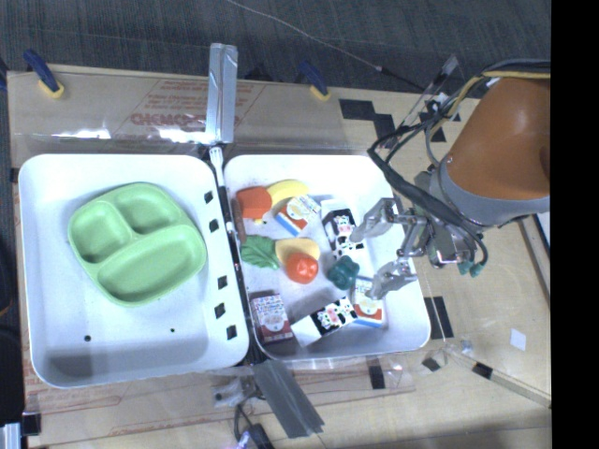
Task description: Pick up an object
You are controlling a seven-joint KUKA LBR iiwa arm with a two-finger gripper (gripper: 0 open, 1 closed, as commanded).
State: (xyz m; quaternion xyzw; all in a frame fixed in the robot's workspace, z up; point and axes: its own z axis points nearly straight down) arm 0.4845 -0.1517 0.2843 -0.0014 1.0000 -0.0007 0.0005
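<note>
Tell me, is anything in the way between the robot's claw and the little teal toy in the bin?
Nothing visible blocks it. The gripper hangs over the right bin with its fingers spread, and the teal toy lies just to its left, uncovered. The tomato crowds the toy's far side.

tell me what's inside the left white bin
The left bin holds one green divided plate, lying flat with three compartments that look bare. Whatever is beneath the plate is covered by it.

position: fixed above the bench (524, 344), looking down at a slant
coverage: both bins, left bin (37, 251) and right bin (412, 325), whole in frame
range: mid-distance
arm (496, 148): enters from view's right, over right bin's edge
</note>
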